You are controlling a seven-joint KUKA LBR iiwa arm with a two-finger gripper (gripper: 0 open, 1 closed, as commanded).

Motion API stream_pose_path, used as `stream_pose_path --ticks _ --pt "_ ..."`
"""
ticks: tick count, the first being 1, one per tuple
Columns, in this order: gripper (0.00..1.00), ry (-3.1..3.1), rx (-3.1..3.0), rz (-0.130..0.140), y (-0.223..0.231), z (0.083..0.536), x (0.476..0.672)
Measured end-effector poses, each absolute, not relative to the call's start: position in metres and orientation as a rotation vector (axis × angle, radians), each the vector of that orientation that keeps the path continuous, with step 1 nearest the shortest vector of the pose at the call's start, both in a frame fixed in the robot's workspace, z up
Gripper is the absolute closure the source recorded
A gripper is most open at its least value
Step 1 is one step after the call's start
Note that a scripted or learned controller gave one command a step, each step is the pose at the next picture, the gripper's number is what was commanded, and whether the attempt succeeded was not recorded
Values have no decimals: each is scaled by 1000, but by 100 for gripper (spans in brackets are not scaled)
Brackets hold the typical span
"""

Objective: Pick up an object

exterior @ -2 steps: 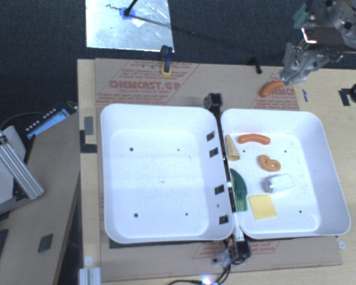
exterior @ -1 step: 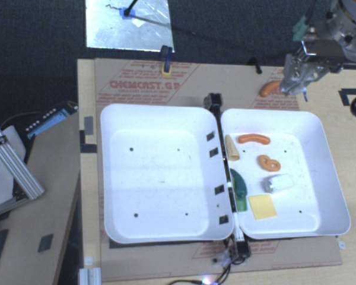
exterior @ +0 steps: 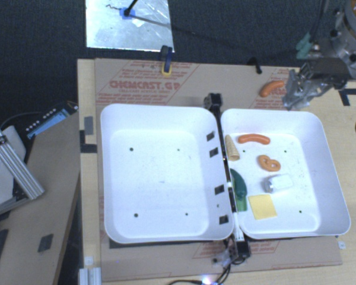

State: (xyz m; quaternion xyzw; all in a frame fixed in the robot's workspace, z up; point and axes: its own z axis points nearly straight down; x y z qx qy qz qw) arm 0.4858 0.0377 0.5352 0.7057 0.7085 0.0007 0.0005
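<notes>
My gripper (exterior: pixel 295 95) hangs over the bench just beyond the far edge of the right bin (exterior: pixel 329 177). An orange sausage-shaped piece (exterior: pixel 272 88) sits right against its left side; whether it is gripped or lying on the board there I cannot tell. Inside the right bin lie an orange hot dog (exterior: pixel 253 139), a small pretzel (exterior: pixel 269 162), a pale yellow cone (exterior: pixel 232 147), a white block (exterior: pixel 277 183), a yellow cheese square (exterior: pixel 262 206) and a green piece (exterior: pixel 239 187) by the left wall.
The left bin (exterior: pixel 115 159) adjoins the right one along a black hinge strip (exterior: pixel 222 165). A yellow and blue clamp (exterior: pixel 165 61) stands at the board's far edge. A shiny sheet (exterior: pixel 128 16) lies on the dark floor beyond.
</notes>
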Motion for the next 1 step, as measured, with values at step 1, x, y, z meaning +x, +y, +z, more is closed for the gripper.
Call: stream_pose_path --ticks 1 --pt "100 2225 2216 4 44 535 486"
